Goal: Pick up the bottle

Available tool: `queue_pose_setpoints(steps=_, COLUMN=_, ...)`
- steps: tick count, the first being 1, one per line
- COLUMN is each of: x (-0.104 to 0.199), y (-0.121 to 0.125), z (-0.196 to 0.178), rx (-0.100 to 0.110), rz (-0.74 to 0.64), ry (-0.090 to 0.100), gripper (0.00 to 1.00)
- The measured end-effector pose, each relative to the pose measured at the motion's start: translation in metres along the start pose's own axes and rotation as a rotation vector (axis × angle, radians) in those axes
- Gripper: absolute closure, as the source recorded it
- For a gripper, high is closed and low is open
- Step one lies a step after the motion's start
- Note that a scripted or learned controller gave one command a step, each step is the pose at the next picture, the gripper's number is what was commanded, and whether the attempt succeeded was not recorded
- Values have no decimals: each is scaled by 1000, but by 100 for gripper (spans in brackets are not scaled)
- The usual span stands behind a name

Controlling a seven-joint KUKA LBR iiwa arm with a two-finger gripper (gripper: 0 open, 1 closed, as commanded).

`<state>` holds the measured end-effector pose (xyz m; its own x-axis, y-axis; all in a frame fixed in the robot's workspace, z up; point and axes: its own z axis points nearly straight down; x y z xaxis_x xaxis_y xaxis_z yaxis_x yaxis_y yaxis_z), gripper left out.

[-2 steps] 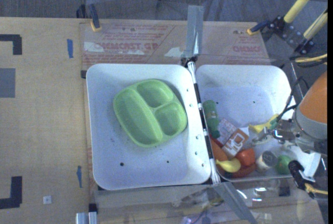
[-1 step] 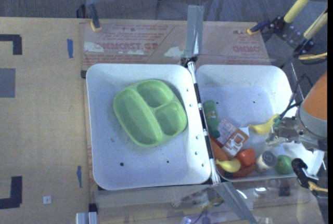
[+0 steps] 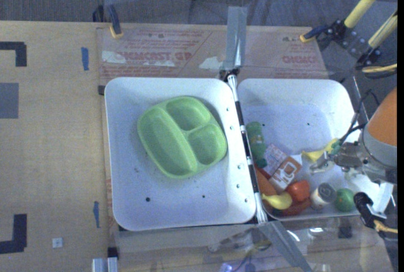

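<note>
The bottle [image 3: 255,141] — small, green, lying on its side — rests in the right bin [image 3: 297,95] against the wall it shares with the left bin, just above a carton [image 3: 279,166] and toy fruit. It looks light, stiff and smooth, likely to roll; a grip across its narrow body seems best. The gripper [image 3: 329,159] hovers at the bin's right side — whether it is open or closed cannot be told.

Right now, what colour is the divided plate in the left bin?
Light green; the divided plate shows best in the camera view.
</note>
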<state>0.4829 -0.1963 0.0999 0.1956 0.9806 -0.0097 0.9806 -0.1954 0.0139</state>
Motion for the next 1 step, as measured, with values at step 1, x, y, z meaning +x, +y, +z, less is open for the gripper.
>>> queue_pose_setpoints(steps=1, x=-6, y=3, z=10, rx=7, rz=193, ry=20, gripper=0)
